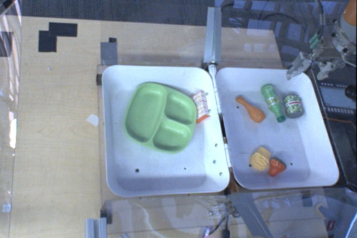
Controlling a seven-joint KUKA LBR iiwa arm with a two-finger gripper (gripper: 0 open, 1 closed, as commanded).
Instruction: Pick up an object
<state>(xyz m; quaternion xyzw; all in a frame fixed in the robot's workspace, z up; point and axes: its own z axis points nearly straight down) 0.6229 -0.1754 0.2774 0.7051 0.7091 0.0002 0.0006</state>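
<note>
Two white bins side by side: left bin [117, 175] bearing a green divided plate [160, 117] and small packet [201, 106]; right bin [318, 164] scattered with green bottle [273, 102], tin can [293, 105], drumstick [250, 109], corn [259, 159], strawberry [276, 166]. Gripper [301, 66] parked at right bin's far corner, nothing held; whether apart or together, cannot tell. Probably still approach stage: next, picking one target, perhaps the bottle, and descending squarely over it.

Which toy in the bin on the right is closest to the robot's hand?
The grey can with the green label. It lies in the right bin's upper right corner, closer to the hand than the green bottle beside it.
</note>
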